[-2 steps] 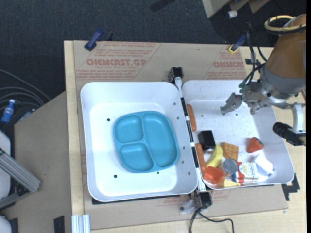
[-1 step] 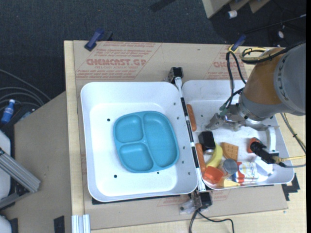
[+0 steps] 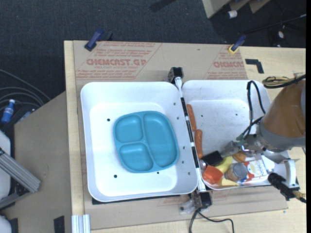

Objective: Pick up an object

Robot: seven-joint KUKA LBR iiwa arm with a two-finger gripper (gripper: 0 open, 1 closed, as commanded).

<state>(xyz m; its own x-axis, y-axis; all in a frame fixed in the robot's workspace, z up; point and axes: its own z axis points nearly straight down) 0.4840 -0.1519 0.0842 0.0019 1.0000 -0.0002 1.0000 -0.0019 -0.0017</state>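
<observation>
A pile of small objects lies in the near corner of the right bin point(image 3: 218, 101): a black block point(image 3: 212, 157), a red-orange piece point(image 3: 212, 174), a yellow piece point(image 3: 223, 165), a grey round thing point(image 3: 239, 171) and a white card with red print point(image 3: 256, 169). Two thin orange sticks point(image 3: 194, 130) lie along that bin's left wall. My gripper point(image 3: 243, 148) hangs low over the pile, just above the grey round thing and a small orange piece point(image 3: 239, 156). The grey and orange arm point(image 3: 284, 118) hides the bin's right side.
The left bin point(image 3: 97, 101) holds a blue divided plate point(image 3: 145, 141) at its middle. A black clamp point(image 3: 176, 74) sits at the far end of the wall between the bins. A black cable point(image 3: 252, 93) loops over the right bin.
</observation>
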